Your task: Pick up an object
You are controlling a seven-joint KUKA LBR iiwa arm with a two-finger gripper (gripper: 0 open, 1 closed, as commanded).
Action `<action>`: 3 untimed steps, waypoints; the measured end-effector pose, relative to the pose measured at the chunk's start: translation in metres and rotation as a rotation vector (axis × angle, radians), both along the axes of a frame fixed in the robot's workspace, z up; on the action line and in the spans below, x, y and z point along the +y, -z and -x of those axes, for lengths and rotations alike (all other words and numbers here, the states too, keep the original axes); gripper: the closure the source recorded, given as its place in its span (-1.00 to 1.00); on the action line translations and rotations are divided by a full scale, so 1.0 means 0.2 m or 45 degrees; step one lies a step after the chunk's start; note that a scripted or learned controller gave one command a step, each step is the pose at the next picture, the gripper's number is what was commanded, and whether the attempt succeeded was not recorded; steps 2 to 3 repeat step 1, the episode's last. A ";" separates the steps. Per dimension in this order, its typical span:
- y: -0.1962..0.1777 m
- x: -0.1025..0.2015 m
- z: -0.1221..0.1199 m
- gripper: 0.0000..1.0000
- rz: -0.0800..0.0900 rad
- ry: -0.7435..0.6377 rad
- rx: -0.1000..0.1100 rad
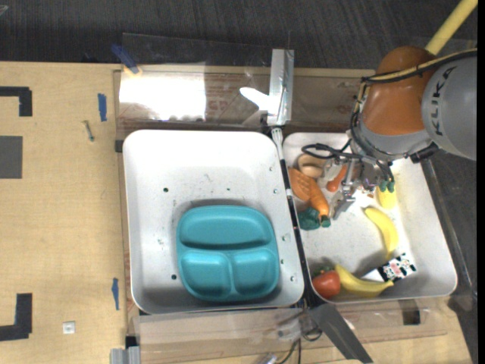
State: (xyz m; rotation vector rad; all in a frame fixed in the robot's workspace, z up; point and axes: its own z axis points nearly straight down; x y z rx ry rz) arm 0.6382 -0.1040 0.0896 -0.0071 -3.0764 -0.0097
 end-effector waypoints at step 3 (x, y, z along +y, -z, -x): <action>-0.07 0.00 -0.05 1.00 0.007 0.003 -0.070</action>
